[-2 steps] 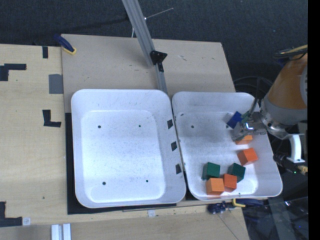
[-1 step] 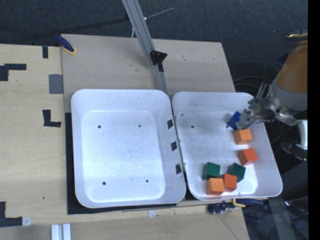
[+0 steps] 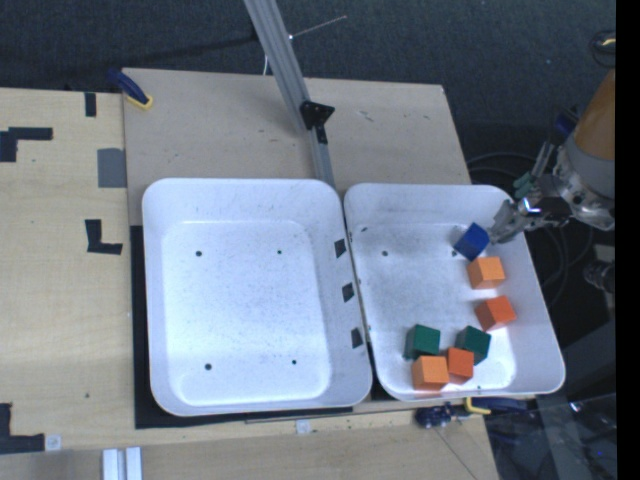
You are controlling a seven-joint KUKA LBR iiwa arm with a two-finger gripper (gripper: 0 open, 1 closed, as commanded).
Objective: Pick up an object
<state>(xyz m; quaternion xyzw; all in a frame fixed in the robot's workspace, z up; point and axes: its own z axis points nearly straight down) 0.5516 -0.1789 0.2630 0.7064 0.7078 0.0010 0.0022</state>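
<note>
Tool sat at the right of the frame just beside a blue block, its grip too blurry to tell.

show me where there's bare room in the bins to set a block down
The left bin floor is bare. In the right bin, the upper left is free. Crowded: blue block by the claw, orange and green blocks bottom right.

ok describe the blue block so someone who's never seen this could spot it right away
Look in the right-hand white bin, near its upper right corner, just below and left of the hand. The blue block lies there, directly above an orange cube; it is the only blue block.
</note>
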